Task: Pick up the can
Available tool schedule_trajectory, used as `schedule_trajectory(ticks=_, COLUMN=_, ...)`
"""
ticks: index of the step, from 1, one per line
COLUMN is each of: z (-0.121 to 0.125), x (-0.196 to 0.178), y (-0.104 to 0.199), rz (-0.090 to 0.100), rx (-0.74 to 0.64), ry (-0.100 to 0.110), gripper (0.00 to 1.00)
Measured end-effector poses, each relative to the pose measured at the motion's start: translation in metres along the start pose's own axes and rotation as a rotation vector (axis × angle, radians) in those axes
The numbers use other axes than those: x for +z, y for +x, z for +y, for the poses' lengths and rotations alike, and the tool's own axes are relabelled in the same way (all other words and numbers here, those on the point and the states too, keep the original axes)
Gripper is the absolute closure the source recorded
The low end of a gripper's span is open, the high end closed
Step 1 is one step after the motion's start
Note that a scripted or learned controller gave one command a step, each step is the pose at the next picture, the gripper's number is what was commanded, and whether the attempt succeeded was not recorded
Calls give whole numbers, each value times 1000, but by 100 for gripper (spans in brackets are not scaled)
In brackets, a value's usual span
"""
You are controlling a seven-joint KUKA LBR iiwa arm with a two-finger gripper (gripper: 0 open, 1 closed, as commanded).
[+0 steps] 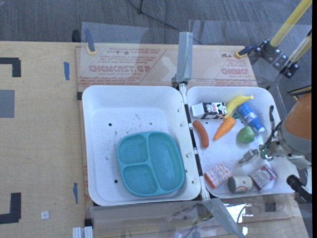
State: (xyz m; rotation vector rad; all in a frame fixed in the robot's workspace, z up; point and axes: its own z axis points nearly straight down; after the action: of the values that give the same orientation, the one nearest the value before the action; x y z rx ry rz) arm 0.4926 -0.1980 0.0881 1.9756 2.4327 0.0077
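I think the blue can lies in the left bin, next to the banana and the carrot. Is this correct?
Not quite. The camera view shows the blue can in the right bin, not the left. The rest holds: it lies next to the banana and the carrot. The left bin holds a teal divided tray.

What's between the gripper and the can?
The green fruit sits roughly between the gripper and the blue can, touching or nearly touching the can's near end. The can lies on its side, with the banana along its far side and the carrot on its left.
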Motion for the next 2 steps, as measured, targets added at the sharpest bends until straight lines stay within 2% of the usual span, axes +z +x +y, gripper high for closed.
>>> schedule_trajectory(ticks=1, z=0, x=0, y=0, rz=-1, rx=0, ry=0, gripper=0)
schedule_trajectory(ticks=2, z=80, x=1, y=-3, rz=-3, rx=214, ry=1, gripper=0)
